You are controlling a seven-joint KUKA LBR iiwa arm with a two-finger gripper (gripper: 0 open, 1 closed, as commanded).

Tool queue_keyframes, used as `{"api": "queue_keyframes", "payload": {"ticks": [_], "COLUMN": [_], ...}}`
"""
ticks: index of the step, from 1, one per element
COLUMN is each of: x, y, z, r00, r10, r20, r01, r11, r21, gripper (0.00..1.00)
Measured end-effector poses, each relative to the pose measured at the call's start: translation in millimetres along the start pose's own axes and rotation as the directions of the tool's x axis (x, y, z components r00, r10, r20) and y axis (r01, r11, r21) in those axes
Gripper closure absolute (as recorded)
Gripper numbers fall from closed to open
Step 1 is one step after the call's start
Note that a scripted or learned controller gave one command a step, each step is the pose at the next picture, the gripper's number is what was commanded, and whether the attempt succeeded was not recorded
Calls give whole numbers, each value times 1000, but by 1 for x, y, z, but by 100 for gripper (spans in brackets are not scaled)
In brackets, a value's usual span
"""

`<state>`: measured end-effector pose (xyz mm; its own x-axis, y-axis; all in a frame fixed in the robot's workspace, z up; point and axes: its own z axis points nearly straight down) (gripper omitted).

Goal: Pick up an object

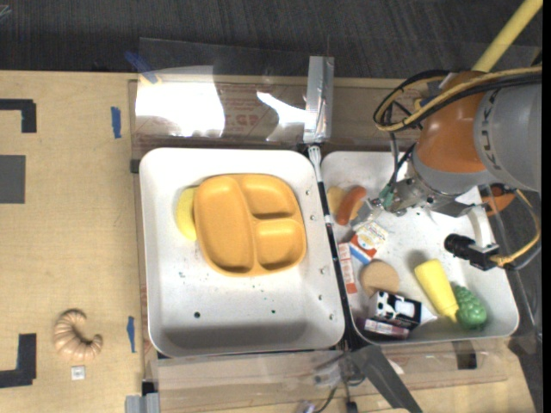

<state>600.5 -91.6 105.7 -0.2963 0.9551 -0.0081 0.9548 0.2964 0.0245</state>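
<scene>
Camera view has the gripper [385, 200] low in the right bin [504, 321], just beside a hot dog [348, 203] (finger state unclear). Below it lie a small carton [368, 239] and corn cob [436, 287].

Grey rounded arm [516, 136] with an orange band [448, 140] above the wrist, looped with yellow and black cables [405, 101], ending in small metal wrist hardware.
</scene>
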Motion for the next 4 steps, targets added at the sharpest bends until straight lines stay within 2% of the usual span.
{"api": "queue_keyframes", "payload": {"ticks": [1,2,3,4], "x": [-16,-17,-17,-17], "y": [24,27,26,26], "z": [19,6,7,7], "r00": [996,996,996,996], "r10": [-94,-95,-95,-95], "r20": [-7,0,-1,-1], "r01": [94,95,95,95], "r11": [995,995,995,995], "r21": [19,11,12,12], "gripper": [0,100,0,0]}}
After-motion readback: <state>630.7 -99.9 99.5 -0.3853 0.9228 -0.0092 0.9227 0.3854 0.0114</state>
